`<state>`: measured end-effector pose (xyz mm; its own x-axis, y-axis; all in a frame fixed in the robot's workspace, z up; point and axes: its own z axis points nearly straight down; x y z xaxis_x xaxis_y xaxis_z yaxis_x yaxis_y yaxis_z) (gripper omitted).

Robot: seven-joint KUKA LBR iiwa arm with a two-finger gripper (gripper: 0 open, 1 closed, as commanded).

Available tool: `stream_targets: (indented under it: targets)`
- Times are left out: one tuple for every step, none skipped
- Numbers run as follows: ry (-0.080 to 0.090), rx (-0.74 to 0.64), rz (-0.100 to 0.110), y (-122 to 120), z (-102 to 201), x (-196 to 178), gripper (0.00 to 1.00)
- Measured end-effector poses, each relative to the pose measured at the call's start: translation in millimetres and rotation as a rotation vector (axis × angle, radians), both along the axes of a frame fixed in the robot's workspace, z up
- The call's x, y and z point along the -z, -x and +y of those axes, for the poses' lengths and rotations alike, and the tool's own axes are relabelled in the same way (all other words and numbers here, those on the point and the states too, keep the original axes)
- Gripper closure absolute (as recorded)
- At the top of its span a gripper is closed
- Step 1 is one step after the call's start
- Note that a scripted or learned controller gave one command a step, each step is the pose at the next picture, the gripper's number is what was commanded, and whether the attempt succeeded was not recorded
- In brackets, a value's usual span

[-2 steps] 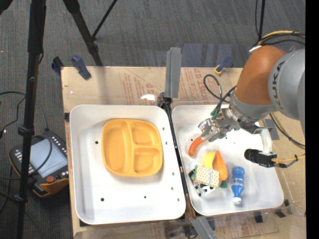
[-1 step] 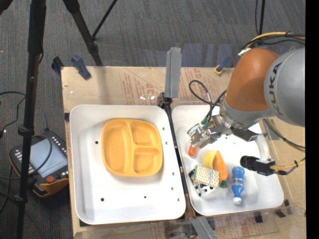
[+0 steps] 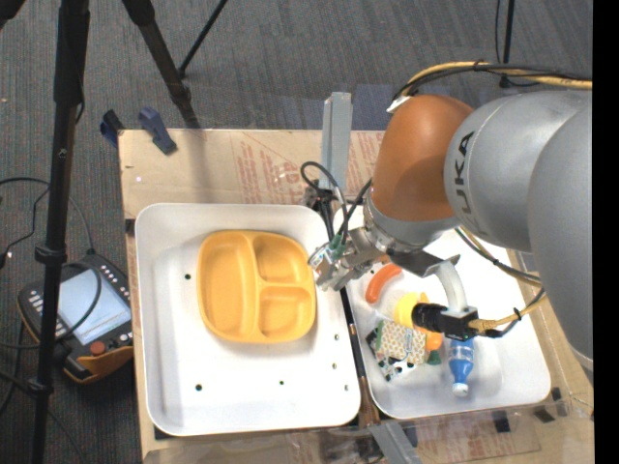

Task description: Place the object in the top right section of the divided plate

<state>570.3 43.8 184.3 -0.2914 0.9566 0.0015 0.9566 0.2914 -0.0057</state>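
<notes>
A yellow divided plate (image 3: 256, 286) lies in the left white bin (image 3: 174, 385), with one long section on its left and two smaller ones on its right. My gripper (image 3: 328, 265) hangs over the strip between the two bins, just right of the plate's top right section (image 3: 281, 257). I see nothing held in it. Loose objects lie in the right bin (image 3: 527, 380): an orange curved piece (image 3: 383, 279), a yellow piece (image 3: 409, 308), a patterned packet (image 3: 401, 344) and a small blue bottle (image 3: 461, 362).
The arm's large grey body and orange band cover the back of the right bin. A white curved piece (image 3: 451, 280) lies by the orange one. A metal post (image 3: 336, 148) stands behind the bins. A tripod and a teach pendant (image 3: 85, 312) are on the floor to the left.
</notes>
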Motion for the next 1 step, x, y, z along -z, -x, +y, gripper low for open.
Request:
stream_targets:
  targets:
    - [0.0, 0.001, 0.0, -0.1, -0.5, -0.1, 0.0]
